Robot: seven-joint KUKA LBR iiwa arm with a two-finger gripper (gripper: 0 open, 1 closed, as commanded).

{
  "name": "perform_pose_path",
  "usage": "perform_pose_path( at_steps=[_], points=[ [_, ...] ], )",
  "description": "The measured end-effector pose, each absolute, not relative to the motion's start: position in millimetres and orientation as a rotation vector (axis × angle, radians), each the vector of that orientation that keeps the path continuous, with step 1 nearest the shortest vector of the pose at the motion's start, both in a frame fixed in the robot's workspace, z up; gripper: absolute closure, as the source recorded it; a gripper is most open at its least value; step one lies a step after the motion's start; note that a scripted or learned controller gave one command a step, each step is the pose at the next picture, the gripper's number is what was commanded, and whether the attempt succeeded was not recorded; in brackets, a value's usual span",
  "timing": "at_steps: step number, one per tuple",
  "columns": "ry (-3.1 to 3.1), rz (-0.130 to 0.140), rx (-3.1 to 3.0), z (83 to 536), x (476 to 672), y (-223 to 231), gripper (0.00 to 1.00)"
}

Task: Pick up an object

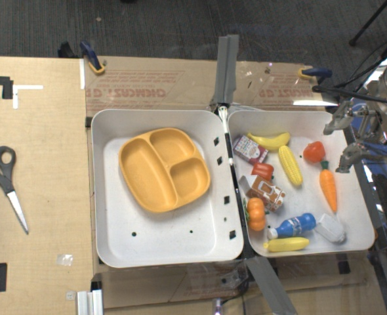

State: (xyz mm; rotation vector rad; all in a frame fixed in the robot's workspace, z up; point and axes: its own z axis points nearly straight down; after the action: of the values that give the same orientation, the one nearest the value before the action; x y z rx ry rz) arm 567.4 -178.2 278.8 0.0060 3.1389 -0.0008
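White plastic, two shallow bins side by side on my desk (pixel 36 143), seen from the one camera above.

Left bin (pixel 108 241): an orange divided plate (pixel 164 169), three compartments, tilted a little, nothing in it.

Right bin (pixel 361 241): toy food, crowded. Yellow banana (pixel 269 140) at the far side, corn cob (pixel 290 165) just beneath it. Small carton (pixel 249 149) near the dividing wall, a red piece (pixel 262 170) below that, then a brown-and-white box (pixel 267 193). Orange round fruit (pixel 255 214) against the left wall. Blue-and-white bottle (pixel 294 226) lying down, a yellow piece (pixel 286 244) along the near wall, a whitish lump (pixel 330 228) at the near right. Tomato (pixel 314 151) and carrot (pixel 328 189) sit toward the right, apart from each other.

Gripper (pixel 347 140) hangs over the right bin's far right corner, near the tomato and the carrot's top. I cannot tell whether the jaws are released or clenched; I see nothing between them.

Scissors (pixel 6 182) lie on the desk at far left. Clamps (pixel 92 56) pin the cardboard behind the bins.
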Motion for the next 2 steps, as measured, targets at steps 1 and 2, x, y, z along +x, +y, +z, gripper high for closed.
perform_pose_path(
  at_steps=[1, 2],
  points=[
    [3.138, -0.001, 0.013, 141.9, 601.5, -163.7, 0.00],
    [3.122, -0.006, 0.195, 100.9, 612.4, -110.2, 0.00]
  ],
)
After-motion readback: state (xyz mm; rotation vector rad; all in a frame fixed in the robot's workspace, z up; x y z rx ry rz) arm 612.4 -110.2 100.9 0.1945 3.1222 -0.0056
